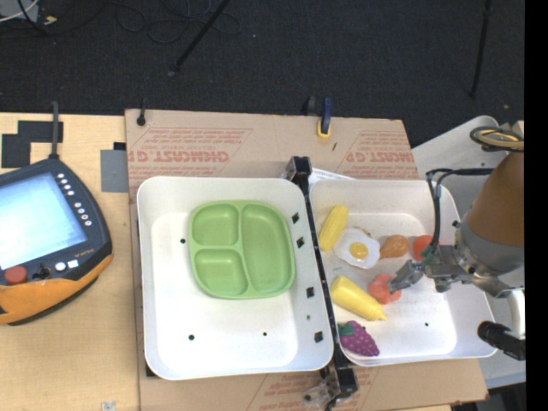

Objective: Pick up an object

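The right bin [428,336] holds several toy foods. A corn cob [332,227] lies at its upper left, with a fried egg [358,250], a brown bun-like piece [394,247] and a red tomato [420,247] in a row to the right. Lower down are a yellow wedge [357,299], a small red-orange piece [382,290] and purple grapes [360,339]. My gripper [404,278] reaches in from the right and sits low, its tip right beside the red-orange piece; whether it touches the piece is unclear.
The left bin [171,332] carries a green divided plate [241,250]. A black divider [312,264] separates the bins. A teach pendant [47,229] lies on the bench at far left. The right bin's lower right floor is bare.
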You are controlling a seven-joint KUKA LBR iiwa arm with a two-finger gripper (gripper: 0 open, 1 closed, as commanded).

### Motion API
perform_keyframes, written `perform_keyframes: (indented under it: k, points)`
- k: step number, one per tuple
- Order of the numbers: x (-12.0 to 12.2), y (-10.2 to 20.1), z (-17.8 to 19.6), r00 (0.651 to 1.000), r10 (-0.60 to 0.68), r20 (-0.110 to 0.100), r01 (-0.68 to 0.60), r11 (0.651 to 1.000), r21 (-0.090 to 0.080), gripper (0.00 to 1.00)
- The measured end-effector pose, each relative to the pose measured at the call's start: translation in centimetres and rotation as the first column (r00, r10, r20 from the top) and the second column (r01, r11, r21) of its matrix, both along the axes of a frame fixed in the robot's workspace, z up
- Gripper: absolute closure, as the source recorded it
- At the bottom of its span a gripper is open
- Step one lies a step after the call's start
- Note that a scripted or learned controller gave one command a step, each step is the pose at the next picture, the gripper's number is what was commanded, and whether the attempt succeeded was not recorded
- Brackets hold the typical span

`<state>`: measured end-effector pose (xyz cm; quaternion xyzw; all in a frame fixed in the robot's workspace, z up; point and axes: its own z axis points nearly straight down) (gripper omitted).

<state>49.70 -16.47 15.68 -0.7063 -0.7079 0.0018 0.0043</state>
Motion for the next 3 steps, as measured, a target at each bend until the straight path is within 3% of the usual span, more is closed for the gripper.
perform_keyframes:
  k: [1,2,3]
  points:
    - [0.2,0.3,-6.4,1.000,0.000,0.000,0.000,1.000,0.000,0.00]
    - [0.2,0.4,-7.0,1.000,-0.005,0.004,0.005,1.000,-0.001,0.00]
    - [0.2,0.1,-5.8,1.000,-0.012,0.005,0.012,1.000,-0.001,1.00]
